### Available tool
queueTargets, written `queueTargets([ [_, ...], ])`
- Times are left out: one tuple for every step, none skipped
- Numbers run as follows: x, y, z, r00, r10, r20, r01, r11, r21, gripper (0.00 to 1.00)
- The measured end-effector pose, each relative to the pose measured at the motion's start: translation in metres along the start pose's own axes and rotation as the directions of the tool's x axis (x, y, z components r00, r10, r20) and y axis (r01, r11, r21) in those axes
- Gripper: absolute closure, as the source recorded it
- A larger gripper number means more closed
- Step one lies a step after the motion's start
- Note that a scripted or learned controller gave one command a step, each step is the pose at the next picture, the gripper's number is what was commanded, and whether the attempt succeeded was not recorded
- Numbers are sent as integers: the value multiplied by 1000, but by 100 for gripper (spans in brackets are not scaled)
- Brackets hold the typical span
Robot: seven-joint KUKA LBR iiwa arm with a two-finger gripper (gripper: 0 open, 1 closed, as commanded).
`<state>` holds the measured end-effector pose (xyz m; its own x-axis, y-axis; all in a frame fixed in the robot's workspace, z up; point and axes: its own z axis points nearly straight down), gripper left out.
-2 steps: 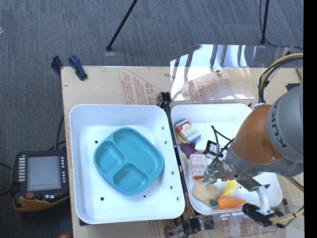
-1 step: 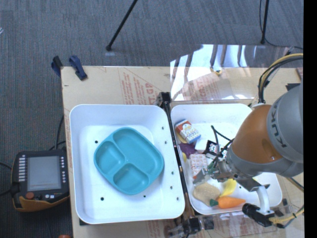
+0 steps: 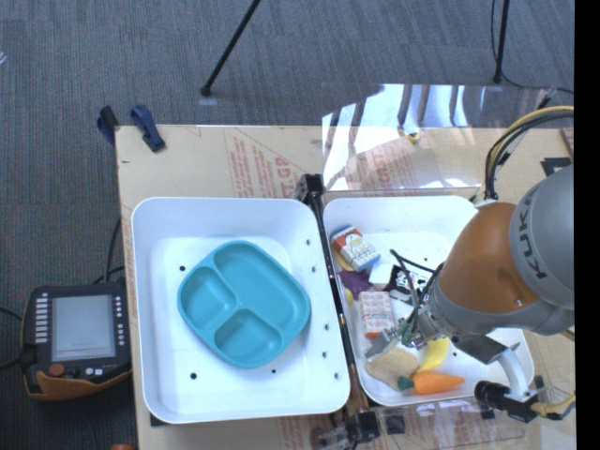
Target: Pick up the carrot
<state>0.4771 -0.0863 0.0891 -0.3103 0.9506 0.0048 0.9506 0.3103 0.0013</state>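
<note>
Orange, green-tipped: saw the carrot (image 3: 433, 382) lying by the near wall of the right bin (image 3: 403, 200), just beside a yellow banana (image 3: 436, 352) and a beige slice (image 3: 391, 364). Saw the end effector (image 3: 405, 334) close over them; could not tell whether open or closed. Noted bare white floor toward the far wall.

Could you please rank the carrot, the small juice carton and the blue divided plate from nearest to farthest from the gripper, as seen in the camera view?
From the gripper, low in the right bin:
1. The carrot, just below it, at the right bin's front edge.
2. The small juice carton, up and to the left, near the divider between the bins.
3. The blue divided plate, in the left bin.
</note>
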Motion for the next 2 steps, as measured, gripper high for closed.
queueTargets([
  [0, 0, -10, 1000, 2, -3, -2, 1000, 0, 100],
  [61, 38, -99, 924, -382, 4, 382, 924, 1, 100],
])
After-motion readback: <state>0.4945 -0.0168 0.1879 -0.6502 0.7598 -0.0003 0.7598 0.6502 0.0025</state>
